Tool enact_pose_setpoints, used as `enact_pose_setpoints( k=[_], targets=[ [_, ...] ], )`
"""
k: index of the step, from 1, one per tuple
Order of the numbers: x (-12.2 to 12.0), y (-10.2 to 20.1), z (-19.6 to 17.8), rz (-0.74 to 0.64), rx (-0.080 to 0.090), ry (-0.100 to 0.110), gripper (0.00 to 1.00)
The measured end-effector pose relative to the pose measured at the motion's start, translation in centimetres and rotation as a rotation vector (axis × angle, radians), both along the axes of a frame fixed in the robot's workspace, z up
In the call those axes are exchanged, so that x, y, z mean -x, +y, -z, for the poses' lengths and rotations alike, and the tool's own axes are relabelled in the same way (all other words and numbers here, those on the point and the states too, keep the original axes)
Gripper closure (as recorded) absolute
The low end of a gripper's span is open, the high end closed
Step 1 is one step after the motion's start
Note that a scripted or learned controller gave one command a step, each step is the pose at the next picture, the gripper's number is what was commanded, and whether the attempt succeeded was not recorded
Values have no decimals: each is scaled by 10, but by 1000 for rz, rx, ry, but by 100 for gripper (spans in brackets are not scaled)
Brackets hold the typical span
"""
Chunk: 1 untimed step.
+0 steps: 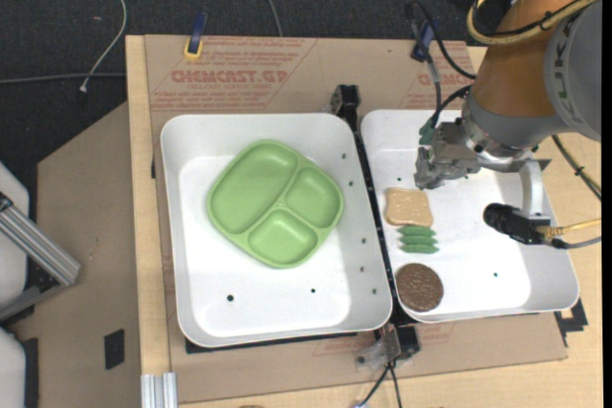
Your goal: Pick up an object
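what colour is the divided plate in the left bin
Light green, seen clearly in the camera view: the divided plate lies in the left bin.

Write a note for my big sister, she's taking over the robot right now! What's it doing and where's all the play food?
Gripper: low over the right bin, just above the bread slice. Nothing shows between its fingers; whether they are open or shut is not clear.
Right bin, near its left wall: the bread slice, then the green pea pods below it, then the brown round patty at the front.
Left bin: the green divided plate, lying flat.
Done: nothing picked up yet.
Left: grasp one item and lift it; the bread slice is nearest.
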State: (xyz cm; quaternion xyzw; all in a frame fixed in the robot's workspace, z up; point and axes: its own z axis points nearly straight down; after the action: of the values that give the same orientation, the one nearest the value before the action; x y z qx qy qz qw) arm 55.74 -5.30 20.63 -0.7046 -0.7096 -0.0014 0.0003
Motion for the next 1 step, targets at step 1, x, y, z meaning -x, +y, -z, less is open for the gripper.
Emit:
enact_pose_setpoints(
  k=[1],
  targets=[
    [-15,46,5,2,1,0,100]
  ],
)
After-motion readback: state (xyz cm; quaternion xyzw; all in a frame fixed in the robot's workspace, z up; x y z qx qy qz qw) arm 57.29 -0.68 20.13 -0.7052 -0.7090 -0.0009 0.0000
